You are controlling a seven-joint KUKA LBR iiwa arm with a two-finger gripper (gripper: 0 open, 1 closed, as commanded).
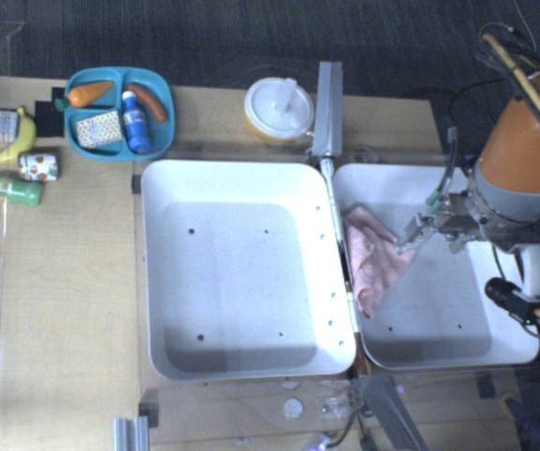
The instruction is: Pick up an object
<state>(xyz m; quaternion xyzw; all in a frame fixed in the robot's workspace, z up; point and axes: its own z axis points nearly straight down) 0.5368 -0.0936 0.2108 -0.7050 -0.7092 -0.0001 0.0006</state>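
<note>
Two bins sitting mid-frame, left bin (237, 266), right bin (457, 332) holding cloth (375, 256) at its left side, gripper (418, 233) hovering just right of cloth, tray (119, 113) lying upper left, lidded cup (279, 108) sitting above bins.

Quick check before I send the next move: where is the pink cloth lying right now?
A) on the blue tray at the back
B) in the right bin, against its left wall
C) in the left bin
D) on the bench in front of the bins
B: the pink cloth lies crumpled inside the right bin, up against its left wall, with the claw just beside it.

Pink cloth (373, 256), crumpled, lying along left wall of right bin (439, 350).
</note>
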